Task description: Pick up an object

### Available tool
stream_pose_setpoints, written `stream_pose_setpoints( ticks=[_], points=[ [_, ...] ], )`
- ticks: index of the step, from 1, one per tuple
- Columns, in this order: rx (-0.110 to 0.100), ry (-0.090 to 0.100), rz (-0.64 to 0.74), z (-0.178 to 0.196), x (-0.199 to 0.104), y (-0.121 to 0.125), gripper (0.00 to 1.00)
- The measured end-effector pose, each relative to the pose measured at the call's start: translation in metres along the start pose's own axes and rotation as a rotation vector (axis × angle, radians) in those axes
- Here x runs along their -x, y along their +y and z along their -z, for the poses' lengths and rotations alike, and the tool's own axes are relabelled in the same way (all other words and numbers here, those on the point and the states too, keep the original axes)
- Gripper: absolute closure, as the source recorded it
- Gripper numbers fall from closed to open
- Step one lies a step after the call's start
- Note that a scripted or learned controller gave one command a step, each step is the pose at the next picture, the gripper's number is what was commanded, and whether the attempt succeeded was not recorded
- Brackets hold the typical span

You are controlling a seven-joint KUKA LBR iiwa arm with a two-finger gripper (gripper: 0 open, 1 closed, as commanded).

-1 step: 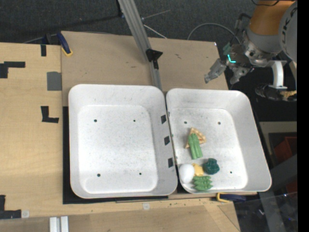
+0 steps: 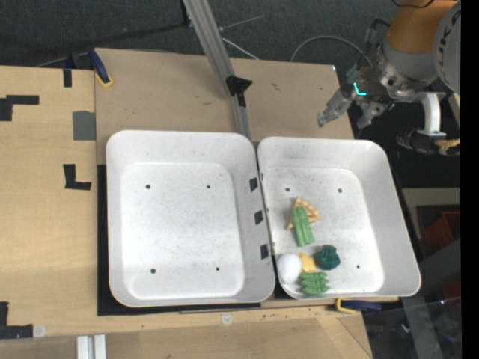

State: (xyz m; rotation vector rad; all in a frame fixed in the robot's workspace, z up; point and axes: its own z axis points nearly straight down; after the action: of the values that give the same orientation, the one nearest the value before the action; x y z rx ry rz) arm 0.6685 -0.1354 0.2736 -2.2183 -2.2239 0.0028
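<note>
Jaws [image 2: 350, 114] hang open, empty, beyond the right bin [image 2: 374, 155]; best target: the lone green stick [image 2: 302, 227], approached squarely.

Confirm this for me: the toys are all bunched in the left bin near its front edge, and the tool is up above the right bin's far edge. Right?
Not quite: the toys are bunched in the right bin, not the left bin, as the camera view shows. The rest holds: they lie near its front edge, and the tool is above the right bin's far edge.
</note>
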Motion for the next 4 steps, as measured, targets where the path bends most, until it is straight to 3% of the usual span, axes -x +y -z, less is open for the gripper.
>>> stream_pose_setpoints(
  ticks=[3, 4],
  points=[
    [-0.005, 0.001, 0.000, -0.155, -0.004, 0.004, 0.00],
    [0.000, -0.001, 0.002, -0.141, -0.004, 0.006, 1.00]
  ],
)
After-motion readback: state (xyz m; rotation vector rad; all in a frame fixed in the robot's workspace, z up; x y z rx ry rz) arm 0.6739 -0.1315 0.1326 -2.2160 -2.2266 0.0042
